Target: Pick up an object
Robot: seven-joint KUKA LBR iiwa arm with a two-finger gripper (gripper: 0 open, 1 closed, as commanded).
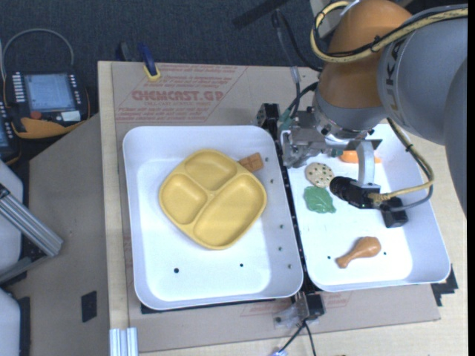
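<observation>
My gripper [298, 148] hangs over the far left corner of the right bin [423, 262], under the arm's orange band. Just in front of it lies a round speckled cookie [319, 173], and a flat green piece [320, 201] lies a little nearer. An orange piece [349, 155] shows partly from under the wrist to the gripper's right. A brown toy drumstick [359, 250] rests near the bin's front. Nothing shows between the gripper and the bin floor.
The left bin [148, 221] holds a yellow divided plate [213, 197], with a small brown piece [251, 162] at its far right edge. The arm's grey body covers the far right of the right bin. A cardboard sheet [185, 95] lies behind the bins.
</observation>
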